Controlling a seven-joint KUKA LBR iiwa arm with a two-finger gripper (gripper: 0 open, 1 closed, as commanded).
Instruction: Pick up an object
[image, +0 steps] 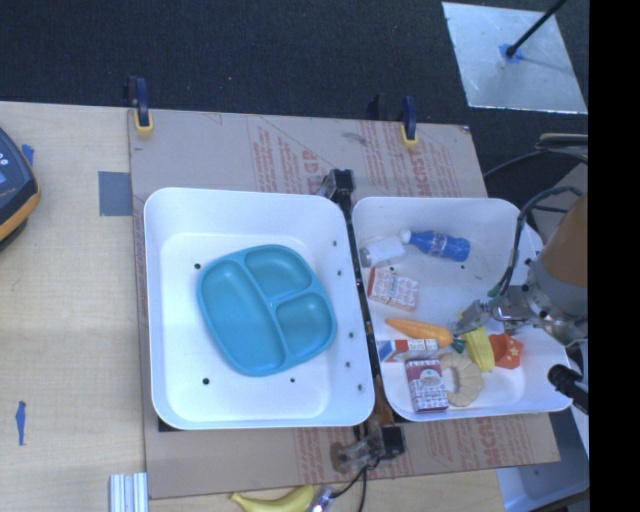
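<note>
The tool (478, 318), fingers spread apart, hangs just above the yellow plastic corn cob (480, 351) in the right white bin (440, 208).

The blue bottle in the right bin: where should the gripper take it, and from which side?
Probably the blue bottle is best gripped across the middle of its body, coming straight down from above. It lies on its side, cap toward the left bin, with bare floor of the right bin along both long sides, so fingers could close across its width.
</note>
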